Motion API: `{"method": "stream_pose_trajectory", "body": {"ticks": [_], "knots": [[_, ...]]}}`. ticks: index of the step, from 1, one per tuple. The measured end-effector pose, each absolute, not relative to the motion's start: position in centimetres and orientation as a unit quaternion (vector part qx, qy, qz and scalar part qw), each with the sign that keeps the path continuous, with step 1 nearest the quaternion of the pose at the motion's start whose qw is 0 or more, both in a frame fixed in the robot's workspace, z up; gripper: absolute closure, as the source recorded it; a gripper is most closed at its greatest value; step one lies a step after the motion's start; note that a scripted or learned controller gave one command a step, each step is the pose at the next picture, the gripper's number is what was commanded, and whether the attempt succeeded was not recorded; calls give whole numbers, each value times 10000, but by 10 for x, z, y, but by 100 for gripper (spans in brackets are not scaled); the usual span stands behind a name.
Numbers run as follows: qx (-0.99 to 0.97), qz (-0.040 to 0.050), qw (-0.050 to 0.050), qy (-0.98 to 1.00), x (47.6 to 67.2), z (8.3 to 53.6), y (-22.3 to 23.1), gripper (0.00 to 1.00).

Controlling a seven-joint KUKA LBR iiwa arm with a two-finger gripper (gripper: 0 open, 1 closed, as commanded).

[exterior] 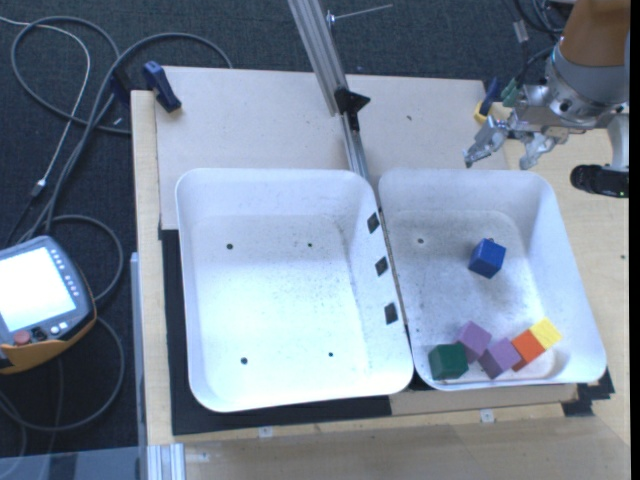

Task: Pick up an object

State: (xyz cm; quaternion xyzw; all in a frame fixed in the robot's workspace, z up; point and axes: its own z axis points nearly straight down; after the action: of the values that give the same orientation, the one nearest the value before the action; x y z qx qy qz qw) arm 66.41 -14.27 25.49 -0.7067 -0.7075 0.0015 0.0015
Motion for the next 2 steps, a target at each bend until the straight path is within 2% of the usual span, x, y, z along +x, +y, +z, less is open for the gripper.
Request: {"method": "stream_pose_trajectory", "body": {"ticks": [1,2], "knots": [[-7083,32,47,-7059,620,147,-188,0],[-7072,-20,-46,-7070,599,123,-159,0]]}}
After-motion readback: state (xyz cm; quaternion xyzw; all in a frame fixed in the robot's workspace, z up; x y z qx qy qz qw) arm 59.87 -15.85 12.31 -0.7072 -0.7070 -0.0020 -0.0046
